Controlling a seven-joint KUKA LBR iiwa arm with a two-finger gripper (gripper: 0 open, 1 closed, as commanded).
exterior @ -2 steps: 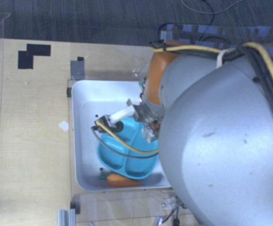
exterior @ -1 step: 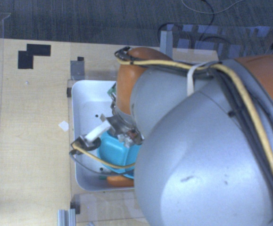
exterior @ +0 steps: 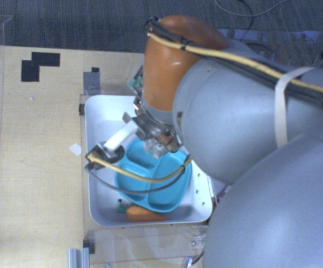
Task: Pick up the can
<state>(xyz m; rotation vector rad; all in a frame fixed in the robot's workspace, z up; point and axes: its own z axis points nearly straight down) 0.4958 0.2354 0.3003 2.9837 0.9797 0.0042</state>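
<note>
The arm (exterior: 234, 121) fills the right of the frame, its gripper (exterior: 154, 144) low over a blue bowl (exterior: 161, 186) in the white bin (exterior: 97, 166) at centre. An orange thing (exterior: 144, 215) lies at the bin's lower edge. The can cannot be made out.

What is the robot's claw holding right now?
It cannot be told. The gripper is low in the white bin, right over the blue bowl, and the arm hides what is under it.
</note>
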